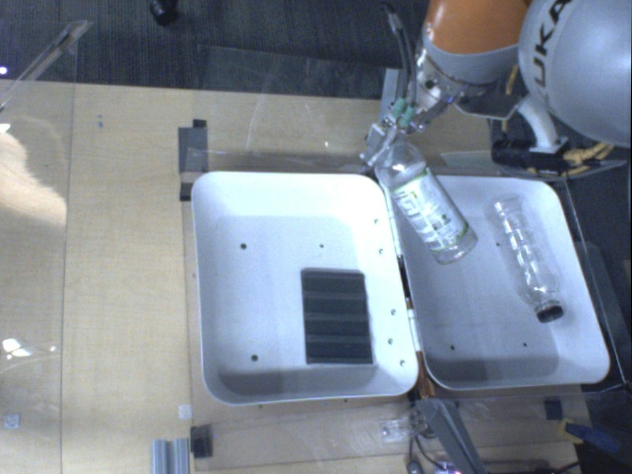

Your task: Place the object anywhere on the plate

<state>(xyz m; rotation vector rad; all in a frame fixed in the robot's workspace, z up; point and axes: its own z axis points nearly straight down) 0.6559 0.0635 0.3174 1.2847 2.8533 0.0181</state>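
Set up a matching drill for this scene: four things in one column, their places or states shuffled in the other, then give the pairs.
Things:
1. labelled clear bottle
2. bottle with the dark cap
3. dark ribbed plate
4. gripper

Places or states:
A. flat on the floor of the left bin
B. at the far rim, where the two bins meet
C. lying on the floor of the right bin
D. tilted, neck up at the gripper

Pairs: 1-D, 2-C, 3-A, 4-B

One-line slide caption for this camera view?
Gripper holds a clear bottle aloft beside the dark plate.
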